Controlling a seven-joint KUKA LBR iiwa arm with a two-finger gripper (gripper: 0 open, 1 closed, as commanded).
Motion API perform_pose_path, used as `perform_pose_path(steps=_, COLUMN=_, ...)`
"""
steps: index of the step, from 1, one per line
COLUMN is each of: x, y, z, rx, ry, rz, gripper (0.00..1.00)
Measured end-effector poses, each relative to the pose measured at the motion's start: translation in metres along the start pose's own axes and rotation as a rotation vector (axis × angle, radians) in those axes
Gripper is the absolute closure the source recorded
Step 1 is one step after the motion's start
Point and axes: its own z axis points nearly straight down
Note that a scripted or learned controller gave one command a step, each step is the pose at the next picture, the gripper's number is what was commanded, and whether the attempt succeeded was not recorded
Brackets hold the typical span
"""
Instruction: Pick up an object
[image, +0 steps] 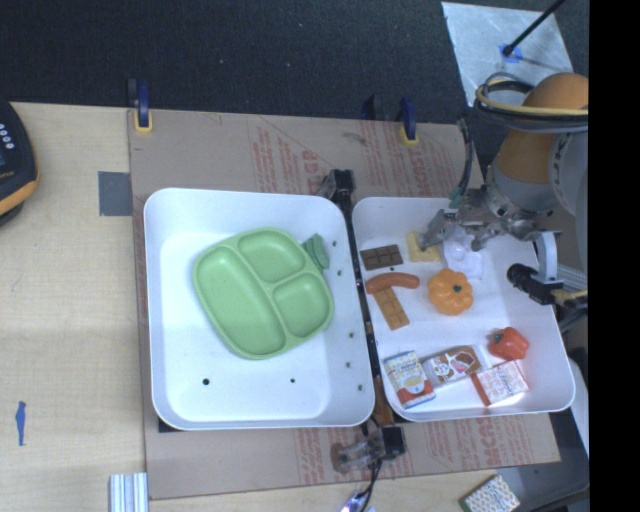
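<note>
A brown cardboard sheet (250, 150) covers the wooden bench (60, 300), held by blue clamps (142, 105) along its top edge. A grey tape square (114, 193) sits left of it, a black-and-orange device (12, 155) at far left.

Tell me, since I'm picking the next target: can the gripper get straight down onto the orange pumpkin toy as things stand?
Probably yes. The gripper hangs over the right bin, just up-view of the pumpkin toy. The pumpkin sits apart from the sausage and the red pepper, with nothing on top.
</note>
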Motion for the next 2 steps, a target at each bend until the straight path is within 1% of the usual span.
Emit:
perform_pose_path(steps=1, x=-0.001, y=0.000, z=-0.011, rx=0.000, ry=-0.001, rz=-0.002, gripper=1.00)
perform_pose_path(steps=2, x=0.017, y=-0.054, z=-0.048, rx=0.002, ry=0.001, rz=0.006, gripper=1.00)
